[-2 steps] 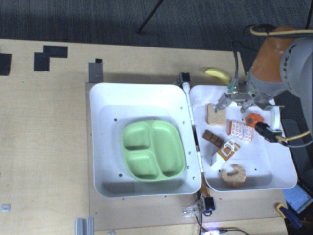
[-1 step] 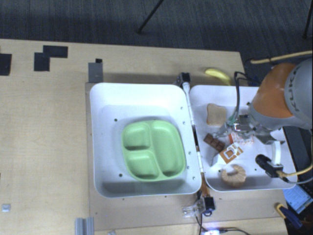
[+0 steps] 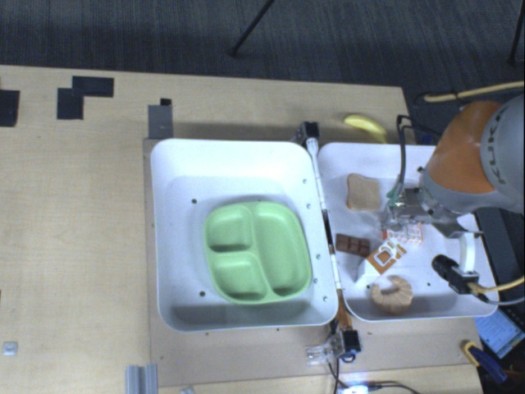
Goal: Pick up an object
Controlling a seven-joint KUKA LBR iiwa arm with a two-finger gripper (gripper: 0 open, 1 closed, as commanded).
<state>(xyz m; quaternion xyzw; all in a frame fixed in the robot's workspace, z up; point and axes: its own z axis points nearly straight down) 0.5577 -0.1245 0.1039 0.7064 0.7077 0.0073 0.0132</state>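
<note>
Down in the right bin (image 3: 459,302), the pincer (image 3: 399,212) hangs over an orange-and-white packet (image 3: 392,249); I cannot tell its state. That flat packet lies tilted, long axis diagonal. Left of it rests a brown chocolate bar (image 3: 353,245), a tan bread slice (image 3: 363,193) beyond, a ring-shaped bagel (image 3: 391,293) nearer. The grey arm (image 3: 480,158) bends in from the right. A green divided tray (image 3: 257,251) fills the left bin (image 3: 176,220).
</note>
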